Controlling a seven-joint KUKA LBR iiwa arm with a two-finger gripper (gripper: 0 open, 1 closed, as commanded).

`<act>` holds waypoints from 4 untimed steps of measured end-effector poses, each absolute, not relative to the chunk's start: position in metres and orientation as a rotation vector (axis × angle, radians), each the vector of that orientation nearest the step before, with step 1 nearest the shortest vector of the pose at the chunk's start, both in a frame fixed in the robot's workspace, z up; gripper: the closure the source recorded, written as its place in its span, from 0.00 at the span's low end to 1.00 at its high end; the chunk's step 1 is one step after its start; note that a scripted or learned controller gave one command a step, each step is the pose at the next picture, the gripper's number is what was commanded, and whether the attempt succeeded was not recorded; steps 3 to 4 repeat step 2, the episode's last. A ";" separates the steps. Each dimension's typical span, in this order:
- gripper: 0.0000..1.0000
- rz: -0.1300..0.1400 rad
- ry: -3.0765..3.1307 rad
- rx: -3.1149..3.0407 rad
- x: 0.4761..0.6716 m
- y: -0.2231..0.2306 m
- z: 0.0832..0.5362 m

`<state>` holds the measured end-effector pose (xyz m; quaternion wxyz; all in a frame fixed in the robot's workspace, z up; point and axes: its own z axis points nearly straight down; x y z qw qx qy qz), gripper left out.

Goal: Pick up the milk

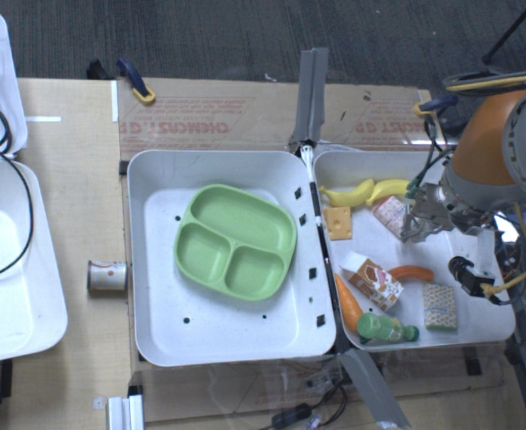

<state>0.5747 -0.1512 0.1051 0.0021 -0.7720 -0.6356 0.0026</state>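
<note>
The milk carton [374, 281] lies tilted on its side near the middle of the right bin [504, 330], apart from the end effector [417, 224], which hovers low over the bin's upper part beside a small pink packet [390, 215]; whether it is wide or narrow I cannot tell. A carrot [348, 300], a green bottle [384, 329] and a sausage [412, 273] crowd the carton, so a clean grasp looks awkward. The left bin [146, 240] holds a green plate [235, 241].

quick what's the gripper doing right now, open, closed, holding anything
Gripper: cannot be told. It hangs over the right bin beside a pink-and-white packet; the milk carton lies apart from it.
</note>
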 end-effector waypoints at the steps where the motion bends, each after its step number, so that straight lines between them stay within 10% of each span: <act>1: 1.00 0.003 -2.268 -2.171 0.511 -0.095 0.195; 2: 1.00 0.005 -2.159 -2.278 0.481 -0.037 0.190; 4: 1.00 0.005 -2.159 -2.278 0.481 -0.037 0.190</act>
